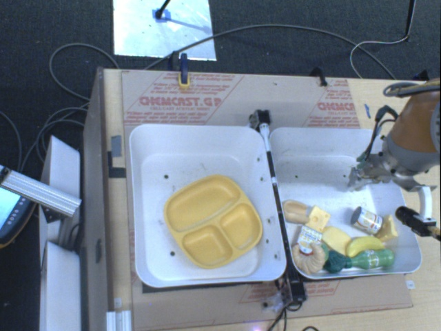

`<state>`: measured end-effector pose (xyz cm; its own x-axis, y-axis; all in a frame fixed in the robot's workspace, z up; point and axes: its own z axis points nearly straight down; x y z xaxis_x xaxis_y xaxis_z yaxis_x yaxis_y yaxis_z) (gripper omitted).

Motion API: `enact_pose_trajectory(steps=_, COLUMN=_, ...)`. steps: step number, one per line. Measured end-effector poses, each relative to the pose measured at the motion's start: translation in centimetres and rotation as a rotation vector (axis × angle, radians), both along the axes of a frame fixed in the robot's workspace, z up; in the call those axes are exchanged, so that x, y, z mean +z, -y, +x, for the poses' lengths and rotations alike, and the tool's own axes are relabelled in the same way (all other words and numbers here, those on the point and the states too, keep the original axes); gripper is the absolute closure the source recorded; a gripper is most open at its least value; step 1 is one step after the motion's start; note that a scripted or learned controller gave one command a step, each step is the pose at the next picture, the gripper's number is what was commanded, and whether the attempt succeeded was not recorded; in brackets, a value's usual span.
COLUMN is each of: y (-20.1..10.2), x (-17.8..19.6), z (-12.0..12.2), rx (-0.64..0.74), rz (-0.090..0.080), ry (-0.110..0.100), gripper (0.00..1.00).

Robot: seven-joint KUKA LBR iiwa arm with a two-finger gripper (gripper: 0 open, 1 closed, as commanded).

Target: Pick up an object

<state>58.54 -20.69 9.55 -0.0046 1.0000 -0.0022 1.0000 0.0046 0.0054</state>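
bins point(207, 147): smooth white plastic | tray point(213, 219): glossy yellow plastic

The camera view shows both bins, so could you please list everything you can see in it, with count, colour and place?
bins: two, white, side by side on the bench
divided tray: one, yellow, three compartments, in the left bin
small can: one, metallic with a label, right bin, lying among the toys
banana: one, yellow, right bin near the front wall
green bottle: one, green, lying at the right bin's front wall
cheese wedge: one, yellow with holes, right bin
other toy foods: several, tan, yellow and dark green, clustered in the right bin's front part
cables: several, dark, on the floor behind the bench
arm: one, grey with orange band, over the right bin
tool: one, grey, low above the right bin's bare back part
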Motion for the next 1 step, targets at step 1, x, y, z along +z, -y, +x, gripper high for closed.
enact_pose_trajectory(steps=1, y=0.00, x=-0.01, z=0.00, rx=0.000, rz=0.000, ry=0.000, gripper=0.00)
